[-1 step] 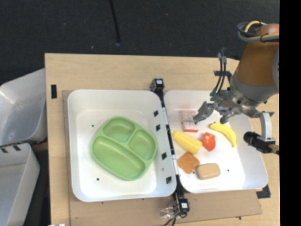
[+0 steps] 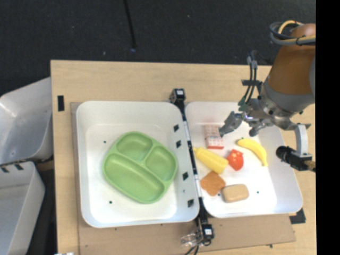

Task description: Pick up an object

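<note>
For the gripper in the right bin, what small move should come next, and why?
Probably a short descent toward the small red-and-white packet. The gripper hovers at the packet's upper right with nothing between its fingers, so no object is held yet. The banana and tomato lie close by in the right bin, so a straight, careful descent seems safest.

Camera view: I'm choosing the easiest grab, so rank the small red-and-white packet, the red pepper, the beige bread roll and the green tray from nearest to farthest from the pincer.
From the pincer:
1. Small red-and-white packet, just to its left in the right bin.
2. Red pepper, below it, mid-bin.
3. Beige bread roll, near the bin's front edge.
4. Green tray, in the left bin.
</note>
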Robot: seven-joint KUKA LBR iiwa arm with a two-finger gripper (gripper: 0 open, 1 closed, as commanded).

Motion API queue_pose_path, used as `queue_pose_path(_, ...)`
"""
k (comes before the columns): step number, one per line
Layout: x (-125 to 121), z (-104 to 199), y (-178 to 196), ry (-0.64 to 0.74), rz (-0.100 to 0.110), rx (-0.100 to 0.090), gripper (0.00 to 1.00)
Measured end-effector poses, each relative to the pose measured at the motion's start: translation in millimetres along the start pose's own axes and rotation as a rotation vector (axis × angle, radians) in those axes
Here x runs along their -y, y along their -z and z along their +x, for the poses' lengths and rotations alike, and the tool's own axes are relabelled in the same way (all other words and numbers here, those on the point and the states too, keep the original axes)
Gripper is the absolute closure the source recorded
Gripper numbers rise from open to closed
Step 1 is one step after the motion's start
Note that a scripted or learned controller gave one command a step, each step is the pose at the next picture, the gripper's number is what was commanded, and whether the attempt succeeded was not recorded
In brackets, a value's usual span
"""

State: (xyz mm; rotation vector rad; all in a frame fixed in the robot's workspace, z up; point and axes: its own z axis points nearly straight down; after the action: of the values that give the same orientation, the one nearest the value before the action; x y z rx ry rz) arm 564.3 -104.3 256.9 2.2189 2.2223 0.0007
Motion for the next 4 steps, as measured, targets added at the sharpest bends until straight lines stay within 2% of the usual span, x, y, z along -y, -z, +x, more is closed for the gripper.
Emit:
queue_pose_path(2, 1, -1, -126, -0.004, 0.007, 0.0, 0.0)
queue_pose_path(3, -3, -4, -151, -0.005, -0.013, 0.006, 0.0)
queue_pose_path(4, -2, -4, -142, -0.013, -0.011, 0.004, 1.0)
